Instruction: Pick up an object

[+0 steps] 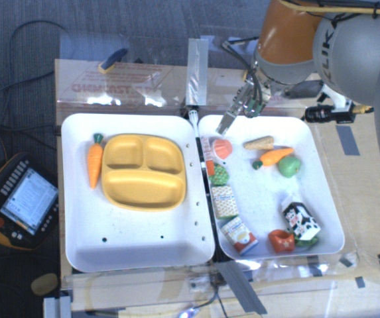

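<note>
Though the pincer (233, 116) hangs over the right bin (322, 177), I cannot tell its state

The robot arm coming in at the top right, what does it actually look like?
The arm is smooth rounded grey metal with a broad orange band above the wrist and black cables looping over it. Its end effector is small, slim and silvery, with thin metal fingers.

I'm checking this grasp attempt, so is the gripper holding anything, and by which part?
Nothing is held. The gripper hovers above the right bin's far edge with no object between its fingers.
</note>
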Controlling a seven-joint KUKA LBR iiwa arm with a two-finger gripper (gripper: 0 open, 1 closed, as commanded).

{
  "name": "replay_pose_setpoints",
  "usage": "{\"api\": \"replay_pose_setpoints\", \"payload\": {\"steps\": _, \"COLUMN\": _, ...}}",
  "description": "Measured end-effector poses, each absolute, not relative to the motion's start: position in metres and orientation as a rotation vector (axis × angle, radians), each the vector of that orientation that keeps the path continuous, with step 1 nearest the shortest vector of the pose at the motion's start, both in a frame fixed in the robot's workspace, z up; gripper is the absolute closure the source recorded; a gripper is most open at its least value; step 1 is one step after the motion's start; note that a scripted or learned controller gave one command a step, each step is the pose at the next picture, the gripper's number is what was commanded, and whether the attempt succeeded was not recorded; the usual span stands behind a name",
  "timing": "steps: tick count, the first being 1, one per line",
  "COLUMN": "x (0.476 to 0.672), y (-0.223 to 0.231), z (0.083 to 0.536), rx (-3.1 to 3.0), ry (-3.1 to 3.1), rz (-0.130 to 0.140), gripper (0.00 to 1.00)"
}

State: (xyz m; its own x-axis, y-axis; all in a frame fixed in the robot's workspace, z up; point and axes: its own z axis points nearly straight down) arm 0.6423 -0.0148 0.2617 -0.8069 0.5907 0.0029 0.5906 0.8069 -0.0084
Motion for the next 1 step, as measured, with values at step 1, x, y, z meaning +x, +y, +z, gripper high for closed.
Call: {"api": "replay_pose_setpoints", "payload": {"steps": 1, "x": 0.6426, "y": -0.0151, "z": 0.2678, "rx": -0.973, "ry": -2.979, "rz": 0.019, "gripper": 1.0}}
